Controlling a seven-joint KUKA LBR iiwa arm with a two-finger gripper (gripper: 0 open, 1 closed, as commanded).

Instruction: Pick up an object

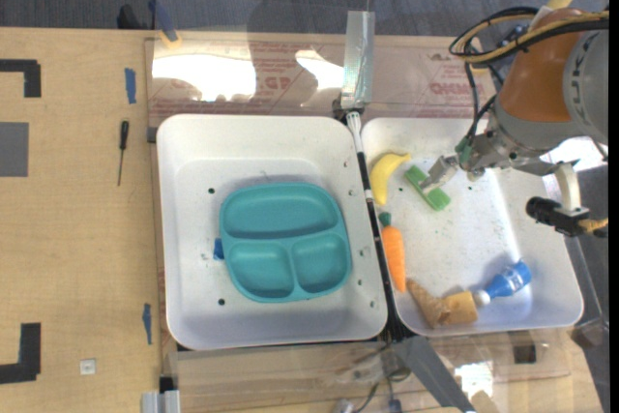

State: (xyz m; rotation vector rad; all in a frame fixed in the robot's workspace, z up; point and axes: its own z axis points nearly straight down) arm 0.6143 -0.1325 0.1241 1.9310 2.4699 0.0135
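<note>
White right bin (542, 305): hand (443, 171), grip unclear, just above-right of green block (428, 188).

A teal divided plate (284, 240) is seen in the white left bin (179, 208). In the white right bin (546, 290), a yellow banana (386, 174), green block (428, 188), orange carrot (394, 255), tan piece (442, 305) and blue bottle (505, 282) are seen.

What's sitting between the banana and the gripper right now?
The green block lies between the banana and the gripper, seen in the camera view.
</note>
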